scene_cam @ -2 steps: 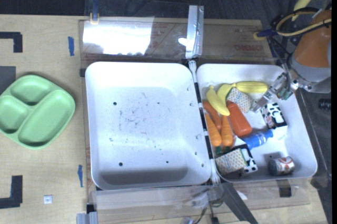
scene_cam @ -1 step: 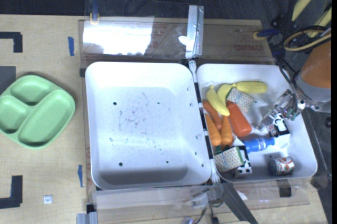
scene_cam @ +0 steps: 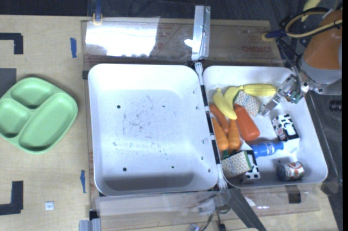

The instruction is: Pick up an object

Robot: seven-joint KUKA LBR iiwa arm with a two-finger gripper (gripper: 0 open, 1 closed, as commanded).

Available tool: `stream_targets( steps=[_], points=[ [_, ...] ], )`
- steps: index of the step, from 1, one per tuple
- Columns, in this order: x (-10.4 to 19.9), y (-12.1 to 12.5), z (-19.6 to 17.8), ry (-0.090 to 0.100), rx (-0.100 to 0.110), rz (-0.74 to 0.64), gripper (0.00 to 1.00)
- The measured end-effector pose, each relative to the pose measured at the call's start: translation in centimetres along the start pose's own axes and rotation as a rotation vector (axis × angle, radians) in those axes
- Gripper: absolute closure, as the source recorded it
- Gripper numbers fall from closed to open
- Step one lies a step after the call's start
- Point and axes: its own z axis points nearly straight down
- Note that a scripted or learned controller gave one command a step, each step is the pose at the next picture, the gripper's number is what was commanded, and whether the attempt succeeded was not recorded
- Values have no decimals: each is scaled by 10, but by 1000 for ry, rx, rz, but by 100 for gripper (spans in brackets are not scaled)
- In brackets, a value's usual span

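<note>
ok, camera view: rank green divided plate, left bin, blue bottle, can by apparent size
1. left bin
2. green divided plate
3. blue bottle
4. can

The bottle and the can look close in size, so their order is unsure.

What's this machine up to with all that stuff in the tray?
A robot arm reaches in from the right, its gripper poised over the right bin, near the bananas and an orange bottle. It is meant to pick something up. Nothing can be seen between its fingers yet. The left bin sits alongside.
</note>
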Motion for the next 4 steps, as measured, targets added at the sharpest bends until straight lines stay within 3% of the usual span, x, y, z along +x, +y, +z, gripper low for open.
stream_targets(
  steps=[1,2,3,4],
  points=[
    [52,-52,0,6,1,106,0],
    [85,-64,-78,3,2,118,0],
    [34,-34,-3,-1,-2,-60,0],
    [61,-13,0,3,3,220,0]
  ],
)
